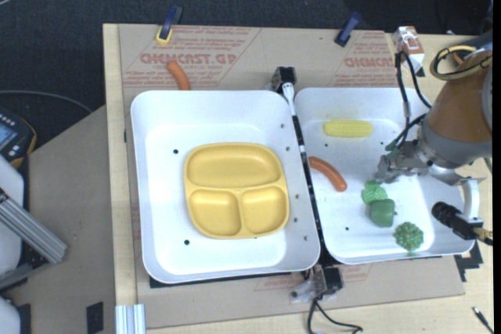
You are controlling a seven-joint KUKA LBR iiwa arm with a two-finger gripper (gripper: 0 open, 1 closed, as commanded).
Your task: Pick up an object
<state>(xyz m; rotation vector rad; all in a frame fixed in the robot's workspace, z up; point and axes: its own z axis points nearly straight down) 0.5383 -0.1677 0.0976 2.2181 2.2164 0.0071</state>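
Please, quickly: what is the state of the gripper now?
Gripper: above the right bin, near the green items; open or closed cannot be told.

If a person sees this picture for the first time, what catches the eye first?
Probably the yellow divided plate, alone in the left bin. Next, the right bin with small food toys: a corn cob, a sausage, a green pepper and broccoli. The gripper hangs above them.
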